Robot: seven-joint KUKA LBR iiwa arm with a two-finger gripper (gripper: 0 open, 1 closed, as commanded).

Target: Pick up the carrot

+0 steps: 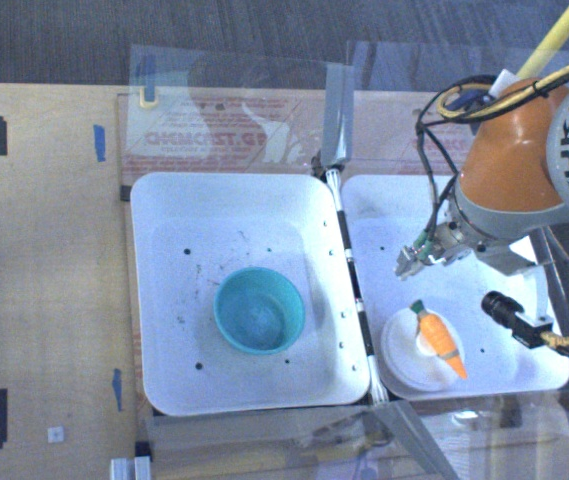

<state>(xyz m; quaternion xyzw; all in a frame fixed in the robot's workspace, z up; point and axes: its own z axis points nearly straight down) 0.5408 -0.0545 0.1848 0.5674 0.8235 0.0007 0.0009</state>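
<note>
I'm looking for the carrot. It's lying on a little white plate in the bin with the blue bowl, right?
Not quite. The carrot does lie on a little white plate, but in the other bin, the right one in the camera view. The blue bowl sits alone in the left bin.

Open room above carrot (pixel 438 337)

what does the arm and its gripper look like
The arm is grey with a bulging glossy orange band above the wrist and part of dark "KU" lettering on the grey shell. Black cables, with a blue and a yellow one, loop over its top. The gripper is a small metallic grey piece on a silver wrist, ending in thin fingers.
</note>
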